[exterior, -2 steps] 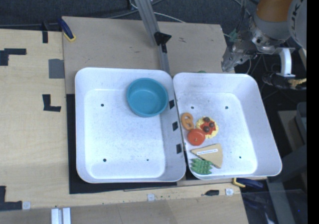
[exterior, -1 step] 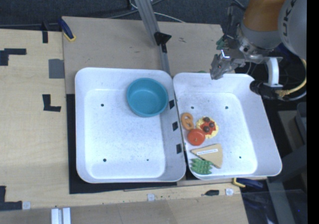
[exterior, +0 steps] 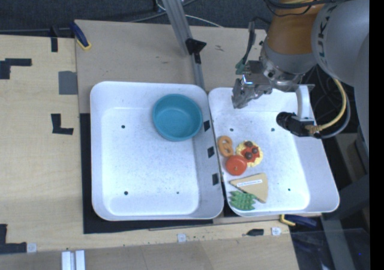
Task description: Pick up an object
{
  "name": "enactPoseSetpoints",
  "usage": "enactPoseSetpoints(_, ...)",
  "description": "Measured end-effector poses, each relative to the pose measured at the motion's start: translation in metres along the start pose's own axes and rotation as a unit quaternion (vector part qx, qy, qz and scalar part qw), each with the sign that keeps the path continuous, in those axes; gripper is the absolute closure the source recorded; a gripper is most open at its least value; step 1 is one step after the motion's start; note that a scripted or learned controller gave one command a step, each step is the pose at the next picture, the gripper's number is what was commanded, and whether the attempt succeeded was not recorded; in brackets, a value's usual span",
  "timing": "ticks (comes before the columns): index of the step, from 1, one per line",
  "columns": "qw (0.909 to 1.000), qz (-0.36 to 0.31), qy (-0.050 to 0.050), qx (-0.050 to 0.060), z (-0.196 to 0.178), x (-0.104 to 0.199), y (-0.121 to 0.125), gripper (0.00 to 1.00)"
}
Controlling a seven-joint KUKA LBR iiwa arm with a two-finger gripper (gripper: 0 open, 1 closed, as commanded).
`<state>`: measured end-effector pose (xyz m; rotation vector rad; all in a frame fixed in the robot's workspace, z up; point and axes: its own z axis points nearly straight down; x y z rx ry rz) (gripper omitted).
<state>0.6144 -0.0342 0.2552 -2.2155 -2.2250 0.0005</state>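
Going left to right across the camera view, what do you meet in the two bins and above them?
Left bin → blue bowl → pretzel → red tomato → hand above the right bin's far end.

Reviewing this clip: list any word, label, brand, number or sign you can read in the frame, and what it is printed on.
"KU": dark letters running down the grey arm near the frame's right edge, cut off there; likely a brand name, but only these letters show.
Sandwich wedge in the right bin: a pale strip along its top that may carry print, too small and blurred to read.
Nothing else legible.
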Motion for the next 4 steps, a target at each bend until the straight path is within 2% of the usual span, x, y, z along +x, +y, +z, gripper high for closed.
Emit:
enactPoseSetpoints(2, 1.0, 0.0, 0.0, -0.001, 0.007, 0.085, -0.043, 1.0)
enactPoseSetpoints(3, 1.0, 0.0, 0.0, 0.001, 0.032, 0.128, -0.063, 1.0)
enactPoseSetpoints(4, 1.0, 0.002, -0.001, 0.0, 0.031, 0.126, -0.062, 0.0)
